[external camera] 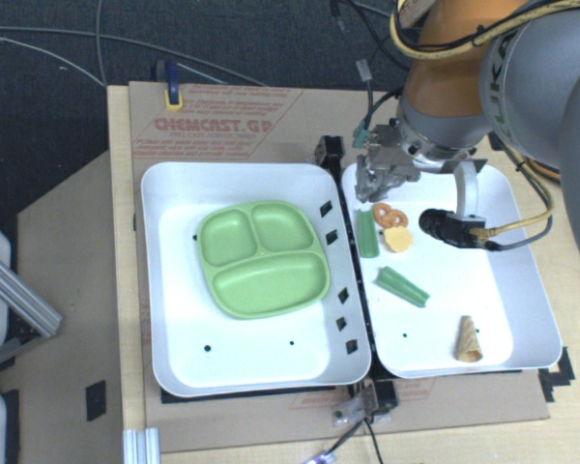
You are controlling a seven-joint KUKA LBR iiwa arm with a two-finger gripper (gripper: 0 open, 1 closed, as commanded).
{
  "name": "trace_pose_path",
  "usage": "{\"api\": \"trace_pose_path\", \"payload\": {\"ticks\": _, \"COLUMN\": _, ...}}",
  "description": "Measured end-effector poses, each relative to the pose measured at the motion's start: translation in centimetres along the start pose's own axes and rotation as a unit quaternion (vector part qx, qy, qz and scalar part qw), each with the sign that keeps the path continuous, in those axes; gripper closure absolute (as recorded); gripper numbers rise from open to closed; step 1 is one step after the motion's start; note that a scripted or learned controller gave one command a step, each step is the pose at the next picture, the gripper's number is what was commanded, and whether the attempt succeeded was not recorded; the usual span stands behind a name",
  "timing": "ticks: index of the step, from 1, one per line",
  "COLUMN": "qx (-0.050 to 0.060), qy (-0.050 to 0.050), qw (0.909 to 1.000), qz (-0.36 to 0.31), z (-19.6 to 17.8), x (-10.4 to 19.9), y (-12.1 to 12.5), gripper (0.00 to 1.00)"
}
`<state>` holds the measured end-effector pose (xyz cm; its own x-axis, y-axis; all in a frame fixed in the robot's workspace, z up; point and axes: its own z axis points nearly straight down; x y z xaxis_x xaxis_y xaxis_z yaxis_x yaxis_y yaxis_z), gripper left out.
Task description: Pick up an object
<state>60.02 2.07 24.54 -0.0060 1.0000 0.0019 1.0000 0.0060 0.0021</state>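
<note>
Camera view: fingers [376, 188] seemingly just above pretzel [389, 217], right bin [522, 288].

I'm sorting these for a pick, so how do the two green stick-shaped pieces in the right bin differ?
The upper green piece lies close to the bin's left wall, pointing nearly straight up and down the view; the lower green piece lies nearer the middle, slanted. The upper one sits just below the gripper, beside the pretzel; the lower one lies apart from everything. Both are green, elongated and flat on the white floor.

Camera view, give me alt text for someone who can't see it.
A grey robot arm's gripper hangs over the right bin near a pretzel, green pieces and a cone. The left bin holds a green divided plate.
</note>
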Motion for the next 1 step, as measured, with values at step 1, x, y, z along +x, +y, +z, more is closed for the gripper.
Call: {"api": "trace_pose_path", "payload": {"ticks": 1, "qx": 0.002, "qy": 0.000, "qw": 1.0000, "qz": 0.000, "z": 1.64, "x": 4.97, "y": 0.49, "gripper": 1.00}}
